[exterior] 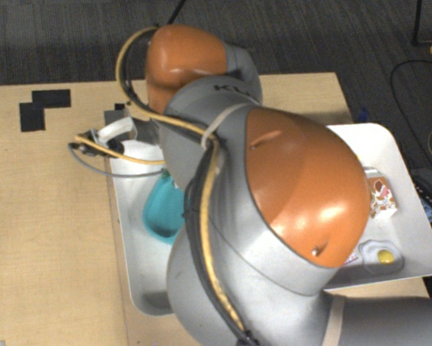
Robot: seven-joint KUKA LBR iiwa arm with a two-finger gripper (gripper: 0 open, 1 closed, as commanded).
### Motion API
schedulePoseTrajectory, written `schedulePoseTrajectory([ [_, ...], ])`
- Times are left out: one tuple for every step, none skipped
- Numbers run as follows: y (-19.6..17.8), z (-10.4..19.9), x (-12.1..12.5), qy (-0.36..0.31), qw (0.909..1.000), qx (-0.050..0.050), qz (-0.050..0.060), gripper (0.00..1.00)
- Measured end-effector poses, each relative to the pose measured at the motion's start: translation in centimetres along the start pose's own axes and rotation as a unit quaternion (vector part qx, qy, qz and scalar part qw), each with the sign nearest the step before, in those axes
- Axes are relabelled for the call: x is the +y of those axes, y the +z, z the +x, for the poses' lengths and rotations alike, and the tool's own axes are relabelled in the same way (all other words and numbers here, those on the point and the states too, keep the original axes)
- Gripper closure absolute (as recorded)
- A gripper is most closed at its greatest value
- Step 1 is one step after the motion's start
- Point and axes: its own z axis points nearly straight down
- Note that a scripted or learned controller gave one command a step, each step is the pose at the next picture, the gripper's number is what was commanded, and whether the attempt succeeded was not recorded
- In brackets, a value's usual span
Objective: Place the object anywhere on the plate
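While the tan wooden bench [46, 223] lies bare on the left apart from a few black marks along its far edge, the action sits further in. A bundle of thin cables with a white fitting [113, 131] loops out over the far rim of the left shallow white bin [135, 275]. Inside that bin lies a rounded turquoise piece [161, 210], half covered by the arm. That is my best guess for the plate, though so little of it shows that I cannot say for sure. Nothing can be seen resting on its exposed part.

Now the big grey KUKA arm with its glossy orange joint caps [279, 200]. It sweeps in from the right, rises through the lower middle and folds over the left bin, with the far orange joint [182, 57] at the top and a yellow-sheathed cable strapped along the links. Its working end points down towards the turquoise piece. Whether the gripper is spread, pressed together or pinching anything, I cannot tell from this angle.

On to the right shallow white bin [392, 151]. A small red-and-white patterned item [382, 196] lies near the arm's edge, and a small yellow thing in a pale holder [383, 255] sits at the near corner. On this evidence, the placing cannot be called done, and the arm looks mid-attempt over the left bin.
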Motion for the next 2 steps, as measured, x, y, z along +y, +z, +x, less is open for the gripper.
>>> schedulePoseTrajectory([
  [0.01,0.01,0.00,0.002,1.0000,0.000,0.000,1.00],
  [0.01,0.05,-0.01,0.001,1.0000,-0.001,0.000,1.00],
])
